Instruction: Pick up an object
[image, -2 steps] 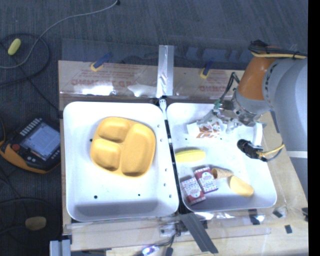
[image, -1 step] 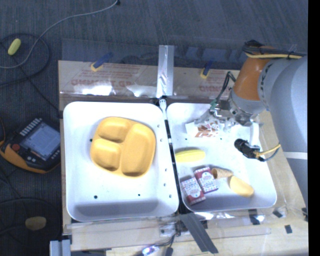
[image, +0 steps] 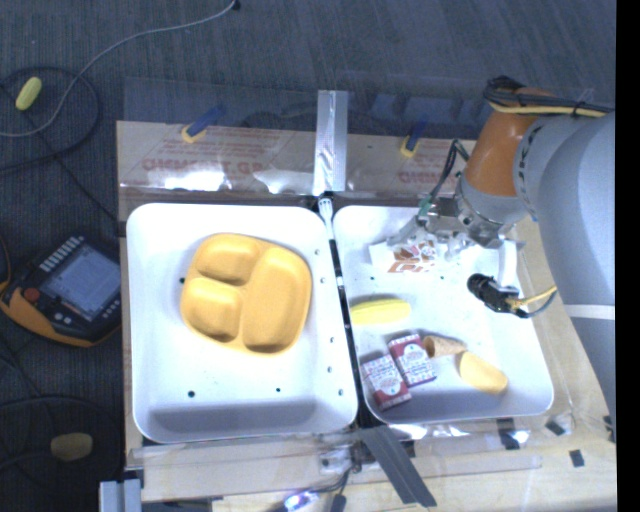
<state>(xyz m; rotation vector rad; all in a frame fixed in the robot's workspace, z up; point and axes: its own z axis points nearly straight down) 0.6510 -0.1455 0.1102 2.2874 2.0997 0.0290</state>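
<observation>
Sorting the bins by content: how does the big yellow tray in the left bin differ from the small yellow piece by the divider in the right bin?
The yellow tray is broad, with three compartments; the yellow piece is a slim, plain bar. The tray lies alone in the left bin; the piece lies among packets in the right bin. The tray is deeper orange-yellow, the piece paler. Both lie flat.

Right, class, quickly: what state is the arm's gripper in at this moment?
Gripper: cannot be told; it is low over the white and red packet in the right bin.
</observation>
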